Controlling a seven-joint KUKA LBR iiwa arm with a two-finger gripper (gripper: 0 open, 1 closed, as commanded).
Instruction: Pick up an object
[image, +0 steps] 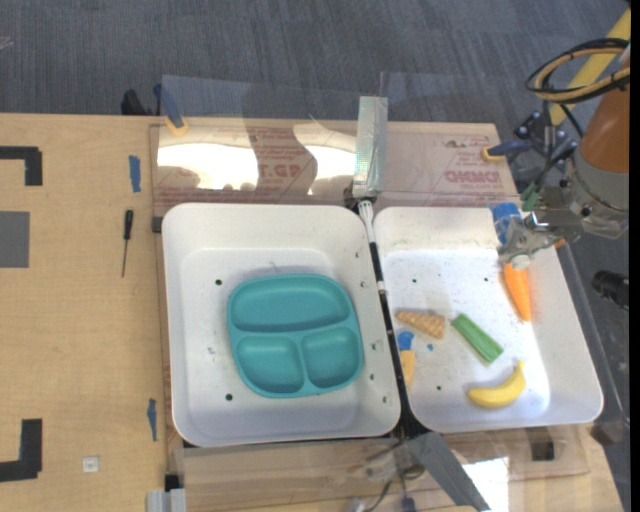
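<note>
In the right bin, my gripper hangs at the far right, with its fingers pointing down. An orange carrot hangs from the fingertips, and its top end is pinched between them. The gripper is shut on the carrot. Lower in the same bin lie a green stick-shaped piece, a yellow banana and a tan cone-shaped piece. A small orange and blue item rests against the bin's left wall.
The left bin holds a teal divided plate. A grey upright post stands behind the divide between the bins. Yellow cables loop above the arm at the top right.
</note>
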